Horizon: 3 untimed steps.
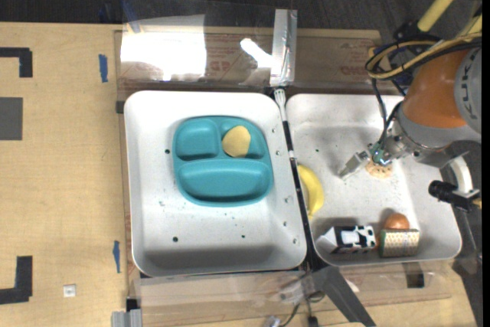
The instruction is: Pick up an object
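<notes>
My gripper (366, 162) is low in the right bin (337, 119), near its middle, and looks open. One grey finger (351, 165) points left. A small round peach-coloured thing (378, 168) lies on the bin floor right under the other side of the gripper; whether it is touched is not clear. Nothing is lifted. A yellow banana-like piece (309, 188) lies against the bin's left wall. Along the front wall are a black-and-white toy (354, 237), a brown-orange ball (396, 221) and a gold patterned block (400, 243).
The left bin (145, 188) holds a teal divided plate (222, 180) with a yellow lemon-like piece (236, 140) in its upper right compartment. A ridge (291, 165) separates the bins. Yellow and black cables (398, 50) hang beyond the right bin's back wall.
</notes>
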Each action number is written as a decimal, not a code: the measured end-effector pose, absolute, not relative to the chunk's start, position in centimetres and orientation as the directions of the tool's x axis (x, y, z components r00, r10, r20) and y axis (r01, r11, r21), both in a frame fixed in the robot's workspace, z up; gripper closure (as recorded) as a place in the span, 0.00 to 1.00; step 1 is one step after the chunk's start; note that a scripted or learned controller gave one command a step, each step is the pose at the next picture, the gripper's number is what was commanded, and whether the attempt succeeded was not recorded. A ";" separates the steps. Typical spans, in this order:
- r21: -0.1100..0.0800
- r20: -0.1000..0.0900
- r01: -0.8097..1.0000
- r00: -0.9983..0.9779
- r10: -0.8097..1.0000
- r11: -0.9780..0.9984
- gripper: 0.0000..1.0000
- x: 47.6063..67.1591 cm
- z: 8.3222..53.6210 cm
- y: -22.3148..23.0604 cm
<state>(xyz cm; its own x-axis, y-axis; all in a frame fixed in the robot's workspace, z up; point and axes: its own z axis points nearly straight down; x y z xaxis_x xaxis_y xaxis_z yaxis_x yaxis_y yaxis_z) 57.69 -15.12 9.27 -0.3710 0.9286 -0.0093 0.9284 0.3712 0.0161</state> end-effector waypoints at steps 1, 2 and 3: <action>0.003 -0.004 0.900 -0.437 0.900 0.437 0.00 66.1 8.8 -12.2; 0.001 -0.003 0.733 -0.680 0.733 0.680 0.00 61.9 8.6 -18.8; 0.007 -0.003 0.777 -0.629 0.777 0.629 0.00 57.6 8.8 -10.4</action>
